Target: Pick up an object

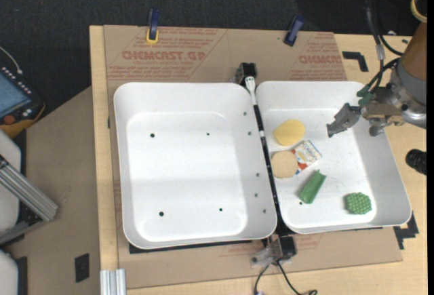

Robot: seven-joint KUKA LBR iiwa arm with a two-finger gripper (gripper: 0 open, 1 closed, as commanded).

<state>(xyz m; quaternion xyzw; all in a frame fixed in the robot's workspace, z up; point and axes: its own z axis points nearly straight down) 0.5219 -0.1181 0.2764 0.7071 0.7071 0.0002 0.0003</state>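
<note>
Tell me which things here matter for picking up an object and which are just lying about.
For the job: gripper, yellow round piece, tan disc, small printed packet, green block, green bumpy ball.

Lying about: blue clamps, cardboard sheet, left bin.

Grey arm (413,76), dark cables along it, grey metal pincer (356,121) — two fingers

One fixed camera up high, looking down at a slant across the bench (203,49). Both white bins (135,151) sit fully in frame, moderately far off.
</note>
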